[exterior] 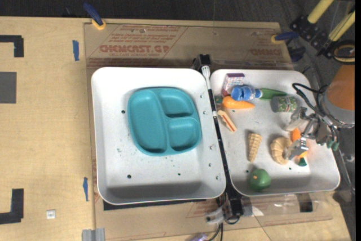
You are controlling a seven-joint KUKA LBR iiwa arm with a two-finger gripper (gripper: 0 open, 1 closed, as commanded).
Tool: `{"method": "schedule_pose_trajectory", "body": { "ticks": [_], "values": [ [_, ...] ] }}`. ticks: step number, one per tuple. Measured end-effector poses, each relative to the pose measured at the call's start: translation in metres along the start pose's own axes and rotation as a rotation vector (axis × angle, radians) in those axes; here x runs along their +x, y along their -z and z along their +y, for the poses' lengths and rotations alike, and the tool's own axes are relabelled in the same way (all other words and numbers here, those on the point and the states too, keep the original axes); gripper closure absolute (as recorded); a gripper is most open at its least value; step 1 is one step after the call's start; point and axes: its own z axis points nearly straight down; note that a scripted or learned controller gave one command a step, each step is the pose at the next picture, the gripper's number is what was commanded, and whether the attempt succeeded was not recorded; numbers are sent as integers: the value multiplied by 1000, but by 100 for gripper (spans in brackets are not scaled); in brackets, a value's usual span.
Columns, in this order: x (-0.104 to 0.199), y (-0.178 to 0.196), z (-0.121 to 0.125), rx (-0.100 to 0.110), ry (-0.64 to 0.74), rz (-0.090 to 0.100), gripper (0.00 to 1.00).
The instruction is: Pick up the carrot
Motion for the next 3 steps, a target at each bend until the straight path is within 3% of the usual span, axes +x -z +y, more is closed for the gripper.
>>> {"method": "schedule_pose_trajectory", "body": {
  "ticks": [1, 2, 3],
  "values": [
    [4, 0, -1, 0, 14, -3, 0],
    [1, 0, 1, -1, 204, -5, 0],
    [12, 0, -5, 1, 14, -4, 0]
  ]
}}
